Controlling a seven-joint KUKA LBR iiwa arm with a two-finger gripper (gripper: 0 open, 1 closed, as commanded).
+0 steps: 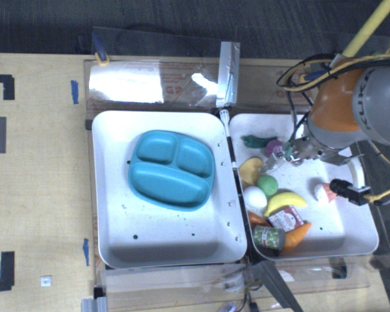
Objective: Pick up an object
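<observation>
I saw a blue tray in the white left bin. The right bin was white too, holding a yellow banana, a white egg, a green ball, an orange carrot and a purple piece. The tabletop was pale wood with black marks and blue tape. My arm was grey with an orange band.

Grey, rounded arm of smooth casing, with a broad orange band wrapped above the wrist. Looped with yellow, black and blue cables near the band, and tipped by a small gripper of pale metal with dark fittings. Flanked by a short black part jutting just below the wrist.
</observation>
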